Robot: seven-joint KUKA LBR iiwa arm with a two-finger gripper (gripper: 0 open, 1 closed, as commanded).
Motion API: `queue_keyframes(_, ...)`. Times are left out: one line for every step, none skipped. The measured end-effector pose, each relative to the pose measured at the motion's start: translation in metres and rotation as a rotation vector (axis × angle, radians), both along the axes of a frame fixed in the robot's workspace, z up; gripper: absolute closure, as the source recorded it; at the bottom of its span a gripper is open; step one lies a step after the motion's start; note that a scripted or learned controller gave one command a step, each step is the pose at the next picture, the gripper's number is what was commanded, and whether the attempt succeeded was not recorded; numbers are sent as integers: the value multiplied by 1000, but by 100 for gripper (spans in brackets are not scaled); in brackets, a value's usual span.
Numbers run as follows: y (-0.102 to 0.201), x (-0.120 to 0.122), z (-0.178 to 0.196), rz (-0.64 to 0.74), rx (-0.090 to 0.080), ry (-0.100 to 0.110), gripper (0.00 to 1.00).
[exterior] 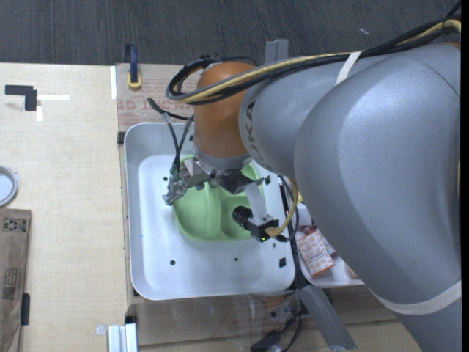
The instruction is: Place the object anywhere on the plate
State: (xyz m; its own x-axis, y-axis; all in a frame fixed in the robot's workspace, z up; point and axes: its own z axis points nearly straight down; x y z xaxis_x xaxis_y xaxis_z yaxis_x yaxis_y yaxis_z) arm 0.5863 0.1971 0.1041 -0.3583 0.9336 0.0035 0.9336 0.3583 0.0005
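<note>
A light green plate (199, 215) lies in the left white bin (146, 218), near its middle. The arm's orange-banded wrist hangs right over the plate and covers its upper part. The gripper (192, 185) sits low over the plate's upper left edge, seen from above among cables and metal parts. Whether anything is between its fingers is hidden by the wrist.
A red-and-white packet (316, 249) lies in the right bin, mostly under the arm. A blue-and-yellow clamp (132, 66) holds the bench's far edge. A roll of tape (6, 188) and a brown paper bag (13, 270) lie on the wooden bench to the left.
</note>
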Motion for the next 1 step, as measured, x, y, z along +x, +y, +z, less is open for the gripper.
queue_keyframes(-9, 4, 2, 19, 15, -2, 0)
